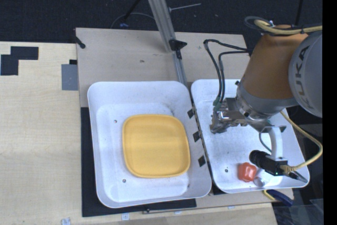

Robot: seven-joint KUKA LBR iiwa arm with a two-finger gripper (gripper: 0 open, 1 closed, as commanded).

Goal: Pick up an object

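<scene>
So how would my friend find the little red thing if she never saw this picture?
Start at the two white bins and go to the right bin, the one under the big grey and orange arm. Look at its near edge, beside a black part with a green light. The small red-orange object there is the one brightly coloured piece in that bin; the big yellow plate lies in the left bin.

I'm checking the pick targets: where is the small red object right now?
The red object lies in the right bin, near its front edge toward the right corner. It sits below the arm's wrist and beside a black fitting.
</scene>
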